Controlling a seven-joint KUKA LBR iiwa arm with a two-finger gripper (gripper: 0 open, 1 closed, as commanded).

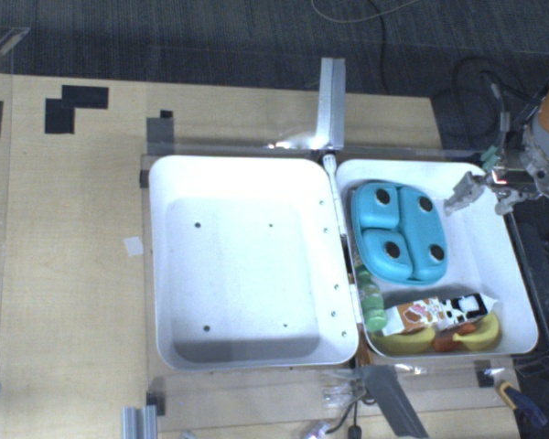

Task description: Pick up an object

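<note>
Claw (482,193) hovers above right bin's (522,273) far corner, fingers spread.

I see a turquoise four-lobed toy (398,231) lying flat at the far left of the right bin (522,309). Nearer, a green bottle (372,305), a printed carton (439,314) and a yellow banana (444,338) lie against the near wall.

Right bin (522,286): blue four-cup tray (398,230) at far left; carton (439,313), yellow fruit (412,341) and green bottle (372,305) along near wall. Gripper (480,193) over far right corner. Left bin (247,259) alongside.
</note>
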